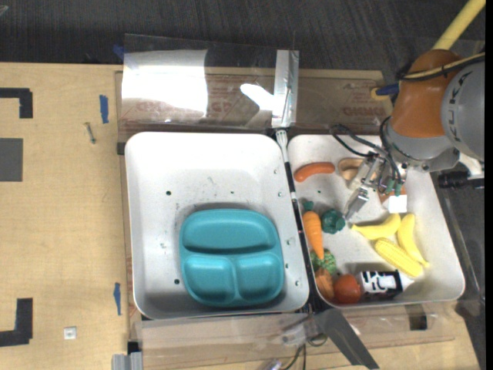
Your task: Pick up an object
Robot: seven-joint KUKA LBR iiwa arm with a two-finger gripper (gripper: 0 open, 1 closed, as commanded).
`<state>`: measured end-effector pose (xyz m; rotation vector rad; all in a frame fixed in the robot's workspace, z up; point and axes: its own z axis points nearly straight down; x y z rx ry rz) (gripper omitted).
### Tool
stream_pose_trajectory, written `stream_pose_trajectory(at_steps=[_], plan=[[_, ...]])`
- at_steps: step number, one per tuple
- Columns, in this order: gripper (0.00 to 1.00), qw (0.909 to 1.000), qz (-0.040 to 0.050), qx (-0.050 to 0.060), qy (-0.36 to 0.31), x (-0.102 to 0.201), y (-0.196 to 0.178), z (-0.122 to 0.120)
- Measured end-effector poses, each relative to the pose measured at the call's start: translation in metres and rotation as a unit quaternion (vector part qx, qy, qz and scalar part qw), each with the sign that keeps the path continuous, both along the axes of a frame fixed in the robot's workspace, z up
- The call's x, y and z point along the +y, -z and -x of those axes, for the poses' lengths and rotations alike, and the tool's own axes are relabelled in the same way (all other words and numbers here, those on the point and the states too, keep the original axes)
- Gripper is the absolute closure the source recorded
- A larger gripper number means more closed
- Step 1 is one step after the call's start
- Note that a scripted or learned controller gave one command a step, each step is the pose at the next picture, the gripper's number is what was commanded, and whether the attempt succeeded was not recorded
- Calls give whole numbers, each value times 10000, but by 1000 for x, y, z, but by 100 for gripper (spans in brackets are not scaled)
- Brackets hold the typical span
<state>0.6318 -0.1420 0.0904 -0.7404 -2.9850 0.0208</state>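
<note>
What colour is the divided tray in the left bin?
Teal, a blue-green; the tray shows clearly in the camera view.

Cardboard strip (350, 102) behind the bins: you can see faint reddish print on it, too blurred to read.
Black and white container (380, 281) in the right bin (451, 272): you can see white marks on its black label, but no letter comes out clearly.
White tag (397, 203) near the gripper (360, 199): you can read nothing on it.
Legible text overall: none.
</note>
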Motion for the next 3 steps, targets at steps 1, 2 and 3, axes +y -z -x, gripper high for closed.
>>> stream_pose_trajectory(at_steps=[1, 2, 3], plan=[[0, 9993, 16, -364, -80, 21, 1, 82], [0, 9967, 49, -431, 687, 25, 0, 147], [0, 9992, 29, -403, 46, 47, 1, 71]])
